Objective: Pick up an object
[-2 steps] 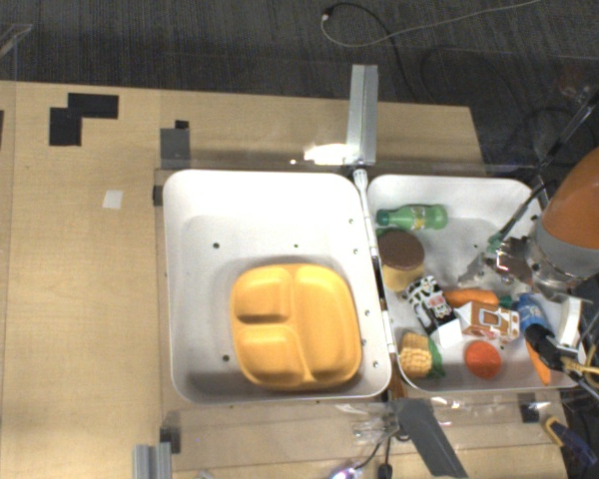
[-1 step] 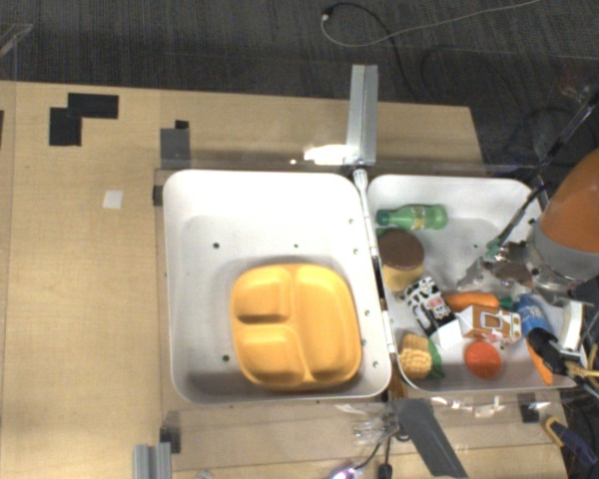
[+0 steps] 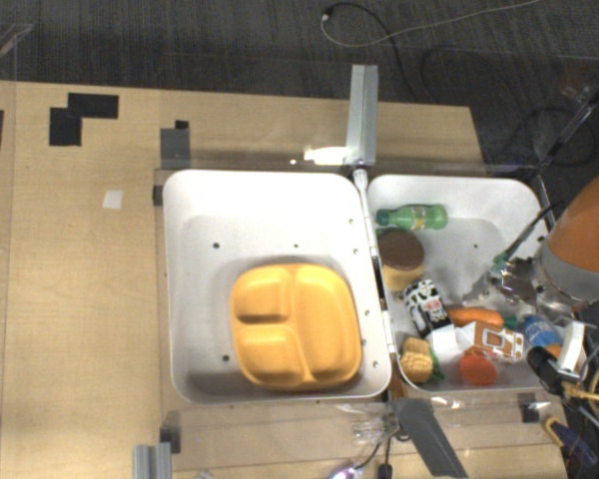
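The right bin (image 3: 479, 208) holds a pile of small items. A green bottle (image 3: 411, 217) lies at the back, with a brown-lidded jar (image 3: 401, 253) just in front of it. Nearer the front are a black-and-white toy (image 3: 424, 303), an orange carrot (image 3: 476, 317), a white cup (image 3: 447, 345), a corn cob (image 3: 415, 360), a red tomato (image 3: 477, 369), an orange-and-white box (image 3: 501, 343) and a blue item (image 3: 542, 334). My gripper (image 3: 509, 275) hangs low at the bin's right side, just above and right of the carrot. Nothing is visibly held in it.
The left bin (image 3: 210, 218) holds a yellow divided tray (image 3: 295, 323) toward its front. A metal post (image 3: 363, 108) stands behind the ridge between the bins. The arm's orange band (image 3: 591, 230) overhangs the right bin's right rim, and cables trail at the lower right.
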Robot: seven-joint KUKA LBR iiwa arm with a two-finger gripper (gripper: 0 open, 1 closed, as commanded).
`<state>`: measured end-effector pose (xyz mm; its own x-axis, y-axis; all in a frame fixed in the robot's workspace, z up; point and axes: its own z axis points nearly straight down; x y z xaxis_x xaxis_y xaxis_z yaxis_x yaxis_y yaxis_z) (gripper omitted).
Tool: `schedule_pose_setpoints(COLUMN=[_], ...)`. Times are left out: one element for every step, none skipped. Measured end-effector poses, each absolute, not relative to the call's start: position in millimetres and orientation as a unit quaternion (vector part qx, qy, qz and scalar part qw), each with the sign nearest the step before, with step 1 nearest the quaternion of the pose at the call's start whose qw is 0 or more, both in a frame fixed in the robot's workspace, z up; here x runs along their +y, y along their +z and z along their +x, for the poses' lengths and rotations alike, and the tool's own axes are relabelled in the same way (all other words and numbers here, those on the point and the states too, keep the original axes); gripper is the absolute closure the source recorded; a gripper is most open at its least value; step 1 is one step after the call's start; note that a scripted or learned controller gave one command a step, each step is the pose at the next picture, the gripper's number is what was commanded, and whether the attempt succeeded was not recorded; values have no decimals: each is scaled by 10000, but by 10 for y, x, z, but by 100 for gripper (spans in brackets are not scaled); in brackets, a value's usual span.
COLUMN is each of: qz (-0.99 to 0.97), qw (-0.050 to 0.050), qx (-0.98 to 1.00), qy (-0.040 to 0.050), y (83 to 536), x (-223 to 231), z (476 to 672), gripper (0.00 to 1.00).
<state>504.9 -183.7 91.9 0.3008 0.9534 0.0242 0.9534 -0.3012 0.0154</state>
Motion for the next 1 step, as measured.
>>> schedule_pose_setpoints(qz=[-8101], qw=[-14], qx=[-5861], qy=[-139], y=[917], x=[-1819], z=[4996], gripper=[0])
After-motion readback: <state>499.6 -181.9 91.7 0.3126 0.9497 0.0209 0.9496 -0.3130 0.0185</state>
